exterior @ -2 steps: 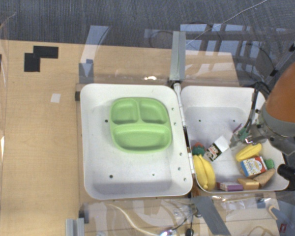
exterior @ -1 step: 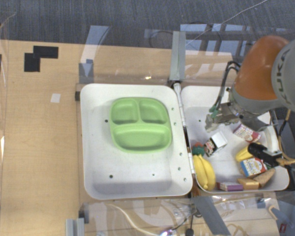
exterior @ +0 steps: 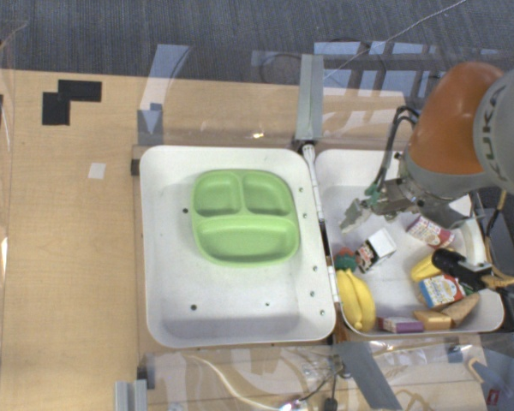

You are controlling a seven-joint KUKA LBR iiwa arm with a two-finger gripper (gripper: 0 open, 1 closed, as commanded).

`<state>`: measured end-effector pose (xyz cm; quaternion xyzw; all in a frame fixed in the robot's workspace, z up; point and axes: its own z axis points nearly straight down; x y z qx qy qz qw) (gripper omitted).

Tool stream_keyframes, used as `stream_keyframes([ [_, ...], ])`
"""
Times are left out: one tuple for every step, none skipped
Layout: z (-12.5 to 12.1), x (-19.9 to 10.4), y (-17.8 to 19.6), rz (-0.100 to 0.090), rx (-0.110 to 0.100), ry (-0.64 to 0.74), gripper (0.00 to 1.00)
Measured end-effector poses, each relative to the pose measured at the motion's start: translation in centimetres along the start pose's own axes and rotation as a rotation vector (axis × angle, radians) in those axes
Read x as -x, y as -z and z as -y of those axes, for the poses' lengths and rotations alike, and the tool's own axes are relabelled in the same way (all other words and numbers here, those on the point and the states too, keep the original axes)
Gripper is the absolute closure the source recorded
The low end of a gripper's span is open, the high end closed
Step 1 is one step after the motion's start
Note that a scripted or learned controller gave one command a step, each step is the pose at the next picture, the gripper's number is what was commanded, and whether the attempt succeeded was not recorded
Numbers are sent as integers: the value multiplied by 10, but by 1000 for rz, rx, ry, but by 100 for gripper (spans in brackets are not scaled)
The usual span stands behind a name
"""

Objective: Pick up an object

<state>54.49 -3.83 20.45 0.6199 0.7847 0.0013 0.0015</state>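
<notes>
While the left bin (exterior: 167,306) has much bare white floor around the green divided plate (exterior: 244,216) at its middle, the right bin (exterior: 338,174) is free only in its far part. Its near part is crowded: a yellow banana (exterior: 357,298) lies at the near left corner, just beside the wall between the bins, a small black and white box (exterior: 378,248) lies near it, and more small packages (exterior: 439,291) lie toward the right edge. The arm (exterior: 463,122) reaches in from the right, bent down over this bin. Its gripper (exterior: 360,211) hangs above the floor, just beyond the small box, fingers spread apart with nothing between them.
</notes>
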Motion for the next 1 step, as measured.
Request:
stream_keyframes([
  [53,39,-45,1,-1,-167,0],
])
